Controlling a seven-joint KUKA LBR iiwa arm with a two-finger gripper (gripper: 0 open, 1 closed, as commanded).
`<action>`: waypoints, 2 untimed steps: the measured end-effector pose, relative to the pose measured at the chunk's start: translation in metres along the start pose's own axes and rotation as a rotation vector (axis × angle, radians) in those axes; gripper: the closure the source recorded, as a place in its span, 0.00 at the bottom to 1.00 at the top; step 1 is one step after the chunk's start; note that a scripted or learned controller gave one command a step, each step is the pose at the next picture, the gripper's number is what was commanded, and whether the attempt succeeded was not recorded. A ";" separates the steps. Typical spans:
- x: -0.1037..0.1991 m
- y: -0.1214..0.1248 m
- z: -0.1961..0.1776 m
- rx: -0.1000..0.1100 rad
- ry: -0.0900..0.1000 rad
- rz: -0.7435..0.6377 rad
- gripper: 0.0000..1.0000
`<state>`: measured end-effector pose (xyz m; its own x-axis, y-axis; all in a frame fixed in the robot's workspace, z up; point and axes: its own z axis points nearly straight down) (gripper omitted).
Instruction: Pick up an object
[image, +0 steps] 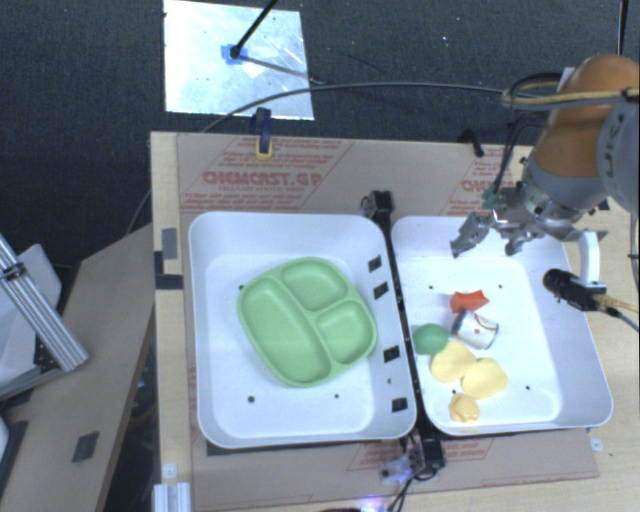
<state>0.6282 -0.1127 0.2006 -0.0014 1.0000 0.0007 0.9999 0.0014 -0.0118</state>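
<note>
Arm (590, 110) cut off at right edge; white cup (478, 329) markings too small (red blur).

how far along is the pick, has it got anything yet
Nothing looks picked up yet. The gripper sits over the far end of the right bin with nothing between its open fingers. The small objects, including a green ball and an orange piece, lie in that bin. Lowering, grasping and lifting remain.

Right bin (575, 395): orange piece (469, 300), white cup (478, 329), green ball (431, 338), yellow lumps (470, 376), clustered nr centre.
</note>
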 end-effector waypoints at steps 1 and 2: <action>0.000 0.003 -0.009 -0.013 -0.001 -0.002 0.00; -0.007 -0.004 0.046 -0.009 -0.001 0.000 0.00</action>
<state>0.6237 -0.1196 0.1542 -0.0009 1.0000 -0.0002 1.0000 0.0009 -0.0024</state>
